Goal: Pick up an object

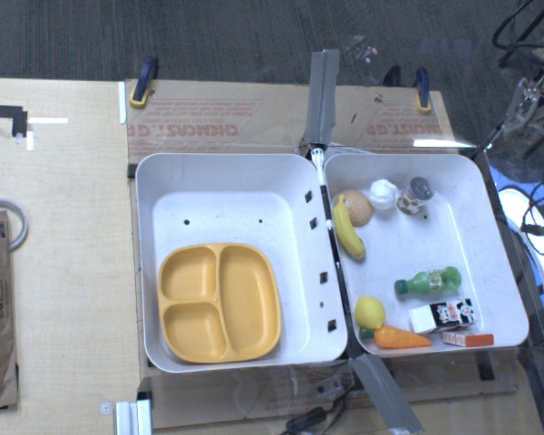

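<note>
Banana (348, 229) lay along the right bin's (492, 208) left wall, with the lemon (370, 313) and carrot (401, 338) by its front-left corner; the gripper's state couldn't be told.

A banana (348, 227), lemon (370, 312), carrot (402, 338), green bottle (428, 282) and small cartons (444, 316) lie scattered in the right bin (490, 243).

bins (236, 175): glossy white plastic | tray (219, 301): matt yellow plastic | bench (54, 243): pale wood
</note>
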`<state>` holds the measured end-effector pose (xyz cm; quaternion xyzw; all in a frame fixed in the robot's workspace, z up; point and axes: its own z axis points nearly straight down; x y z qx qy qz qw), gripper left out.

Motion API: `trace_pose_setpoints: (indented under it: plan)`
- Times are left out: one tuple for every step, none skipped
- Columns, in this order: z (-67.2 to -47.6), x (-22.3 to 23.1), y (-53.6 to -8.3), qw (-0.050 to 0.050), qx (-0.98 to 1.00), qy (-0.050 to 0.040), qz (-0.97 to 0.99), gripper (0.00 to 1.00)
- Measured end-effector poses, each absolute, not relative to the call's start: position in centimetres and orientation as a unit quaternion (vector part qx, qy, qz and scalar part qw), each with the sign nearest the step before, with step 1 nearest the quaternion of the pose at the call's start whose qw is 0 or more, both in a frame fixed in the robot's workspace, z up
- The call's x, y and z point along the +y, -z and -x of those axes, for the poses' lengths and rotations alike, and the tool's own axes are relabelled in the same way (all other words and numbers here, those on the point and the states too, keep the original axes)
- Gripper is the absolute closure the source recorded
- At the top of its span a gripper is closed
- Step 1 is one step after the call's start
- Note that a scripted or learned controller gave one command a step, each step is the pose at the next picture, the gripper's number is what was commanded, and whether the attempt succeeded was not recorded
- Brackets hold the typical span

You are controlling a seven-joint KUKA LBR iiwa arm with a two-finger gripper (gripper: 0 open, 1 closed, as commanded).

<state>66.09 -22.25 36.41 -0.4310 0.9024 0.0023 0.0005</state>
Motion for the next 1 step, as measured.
trace_pose_setpoints:
  plan:
    - [-66.06, -22.25, -33.82, 0.001, 0.791, -0.003, 0.612, 1.0]
